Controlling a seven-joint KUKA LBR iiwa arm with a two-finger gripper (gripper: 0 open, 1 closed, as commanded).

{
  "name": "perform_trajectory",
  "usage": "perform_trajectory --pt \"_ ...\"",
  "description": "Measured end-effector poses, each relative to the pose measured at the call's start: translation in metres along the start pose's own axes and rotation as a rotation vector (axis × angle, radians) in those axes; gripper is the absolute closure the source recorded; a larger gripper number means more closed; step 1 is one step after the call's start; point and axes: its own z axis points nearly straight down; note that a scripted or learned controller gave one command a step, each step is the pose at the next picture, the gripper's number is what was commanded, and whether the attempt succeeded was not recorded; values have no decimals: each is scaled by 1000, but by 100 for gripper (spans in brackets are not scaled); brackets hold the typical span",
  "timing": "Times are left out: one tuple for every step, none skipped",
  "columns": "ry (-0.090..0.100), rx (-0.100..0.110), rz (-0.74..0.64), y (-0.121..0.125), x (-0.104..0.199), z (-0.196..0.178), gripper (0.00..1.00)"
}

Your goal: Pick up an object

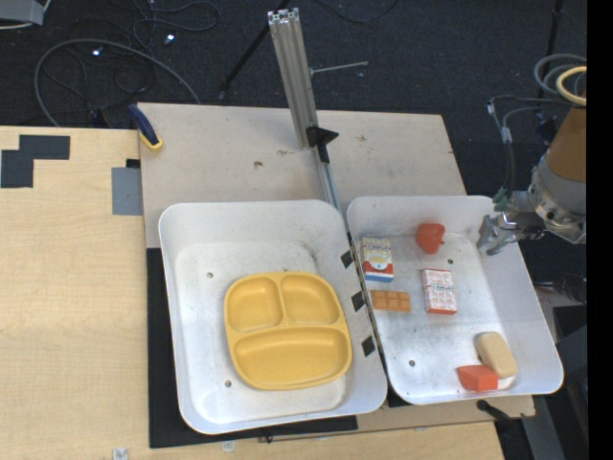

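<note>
Objects to pick: six small things lie in the right bin (pixel 536 353), none of them lifted.
Red block (pixel 430 237): toward the far side of the right bin, nearest the gripper but apart from it.
Blue-and-white carton (pixel 377 261): by the bin's left wall, lying flat.
Orange wafer (pixel 390 302): just in front of the carton, close to the left wall.
Red-and-white box (pixel 440 290): mid-bin, right of the wafer, lying flat.
Tan loaf (pixel 496 354): near corner of the right bin, touching a red wedge (pixel 477 379) at its left front.
Left bin (pixel 192 247): holds a yellow divided tray (pixel 286 331), three compartments, nothing in them.
Gripper (pixel 490 235): at the right bin's far right rim, at the end of the grey arm (pixel 560 195) coming in from the right; too small and blurred to tell how far its fingers are apart, and nothing is seen between them.
Bench: a metal post (pixel 295 75) rises behind the two bins.
</note>
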Motion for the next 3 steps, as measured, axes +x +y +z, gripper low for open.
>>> perform_trajectory --pt "0 -1 -1 -7 2 -59 100" --pt "3 7 -3 -2 54 -42 100" --pt "4 7 -3 5 107 -27 100"
